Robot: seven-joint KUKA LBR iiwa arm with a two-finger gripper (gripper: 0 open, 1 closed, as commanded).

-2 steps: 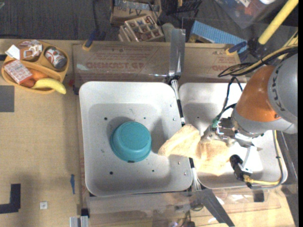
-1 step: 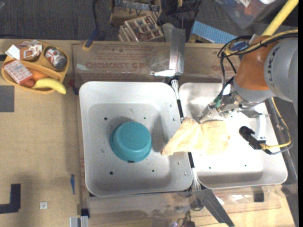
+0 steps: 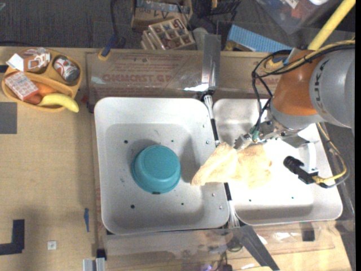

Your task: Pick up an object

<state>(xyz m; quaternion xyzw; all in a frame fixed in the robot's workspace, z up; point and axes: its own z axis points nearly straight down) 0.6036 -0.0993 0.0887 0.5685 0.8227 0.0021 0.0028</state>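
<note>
From above, the grey arm (image 3: 333, 89) with its orange band (image 3: 296, 92) reaches in from the right over the right bin (image 3: 282, 210). Part of the maker's lettering shows on the grey casing next to the band, cut off and not fully readable. The pincer (image 3: 248, 140) sits low by the divider between the bins, at the upper edge of a pale yellow cloth (image 3: 234, 165). Whether its fingers are spread or closed I cannot tell, since the wrist and cables cover them, nor whether the cloth is caught between them.

The cloth is crumpled and lies draped across the divider: most of it is in the right bin, and one corner reaches into the left bin (image 3: 113, 208). In the left bin a teal bowl (image 3: 157, 168) rests upside down, near the middle and apart from the cloth.

Behind the bins a flat cardboard sheet (image 3: 146, 75) lies on the table (image 3: 45, 179), printed in faded red letters too blurred to read. At the table's far left a yellow tray (image 3: 11, 92) holds toy food: a banana (image 3: 59, 101), a small printed box (image 3: 21, 85) and two tins with labels too small to read.

The table is bare light wood. Beyond it, clutter lies on a dark floor: boxes and a blue panel (image 3: 254, 38).
</note>
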